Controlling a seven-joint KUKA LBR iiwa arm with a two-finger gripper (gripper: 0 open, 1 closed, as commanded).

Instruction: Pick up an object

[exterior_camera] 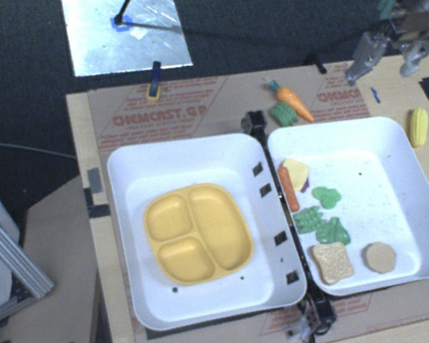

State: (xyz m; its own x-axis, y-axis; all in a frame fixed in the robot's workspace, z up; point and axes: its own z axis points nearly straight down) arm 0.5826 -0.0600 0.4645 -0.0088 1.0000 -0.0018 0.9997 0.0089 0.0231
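Hanging above the right bin [421, 174]'s far corner, the gripper [390, 58] spreads empty fingers — arm cut off at frame edge.

Yellow tray [198, 233], white bins [188, 156], orange carrot [294, 103], green leaves [324, 217], tan toast [333, 262].

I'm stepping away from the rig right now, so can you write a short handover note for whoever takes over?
End effector: up at the bench's far right corner, outside both bins, open, holding nothing.
Right bin: toast, round cookie, green leaves, an orange stick and a yellow wedge, all along its left side and front.
Left bin: a yellow divided plate.
On the bench outside the bins: a carrot behind the right bin, a corn cob to its right.
Done: nothing picked up.
Left: move over an object, close on it, lift.
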